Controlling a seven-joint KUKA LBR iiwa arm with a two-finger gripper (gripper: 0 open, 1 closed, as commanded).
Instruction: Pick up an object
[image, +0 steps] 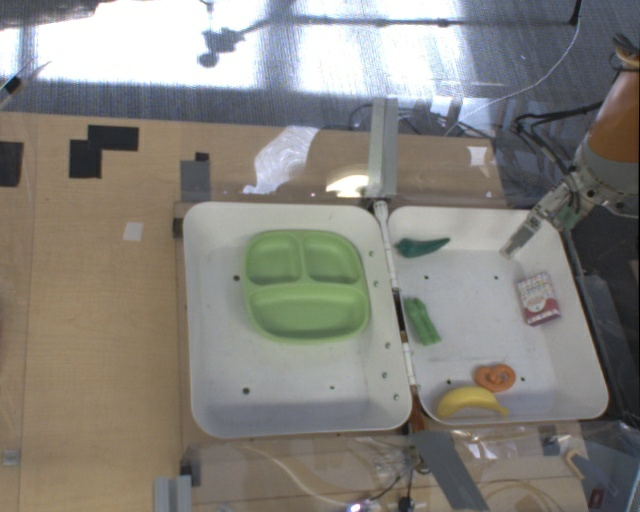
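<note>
The tool (524, 237) hovers over the upper right corner of the right bin (590, 395), carrying nothing; whether it stands apart or together cannot be told. A small red-and-white carton (537, 298) lies just below it, nearest of the objects; a banana (470, 401) sits further down. The approach appears under way; next comes descent onto a chosen object.

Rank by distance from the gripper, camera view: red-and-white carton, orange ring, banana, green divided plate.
Measured from the gripper, at the right bin's far right corner:
1. Red-and-white carton, by the right bin's right wall, just below the gripper.
2. Orange ring, near the right bin's front edge.
3. Banana, at the front edge, beside the ring.
4. Green divided plate, in the left bin.
</note>
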